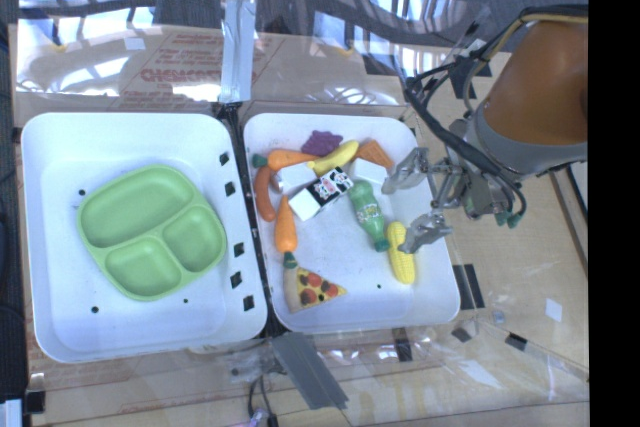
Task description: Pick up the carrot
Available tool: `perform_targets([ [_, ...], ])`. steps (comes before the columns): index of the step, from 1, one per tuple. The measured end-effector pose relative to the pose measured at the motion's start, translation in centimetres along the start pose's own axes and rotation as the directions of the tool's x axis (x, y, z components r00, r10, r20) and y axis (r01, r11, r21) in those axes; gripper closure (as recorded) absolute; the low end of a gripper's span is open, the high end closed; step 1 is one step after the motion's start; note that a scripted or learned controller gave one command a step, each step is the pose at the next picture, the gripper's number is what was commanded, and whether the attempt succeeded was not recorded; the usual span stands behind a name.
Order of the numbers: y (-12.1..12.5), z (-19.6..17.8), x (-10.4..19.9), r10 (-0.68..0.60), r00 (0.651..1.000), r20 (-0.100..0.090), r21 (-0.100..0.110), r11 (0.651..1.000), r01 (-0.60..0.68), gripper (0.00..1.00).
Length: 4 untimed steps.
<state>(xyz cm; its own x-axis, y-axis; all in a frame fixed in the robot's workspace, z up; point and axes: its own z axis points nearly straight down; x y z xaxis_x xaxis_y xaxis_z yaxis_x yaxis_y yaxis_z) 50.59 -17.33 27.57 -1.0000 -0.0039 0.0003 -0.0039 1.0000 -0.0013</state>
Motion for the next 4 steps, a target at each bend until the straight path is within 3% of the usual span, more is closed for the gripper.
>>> perform_targets([
  [1,0.7,18.3,0.5,-0.065,0.998,0.003,-0.001,0.998,0.065,0.00],
  [2,0.9,17.4,0.4,-0.074,0.997,0.003,-0.001,0.997,0.074,1.00],
  [3,1.6,3.7,-1.7,0.005,1.000,0.013,0.003,1.000,-0.005,1.00],
  [4,2.2,1.5,-1.2,0.098,0.995,0.004,0.000,0.995,-0.098,1.00],
])
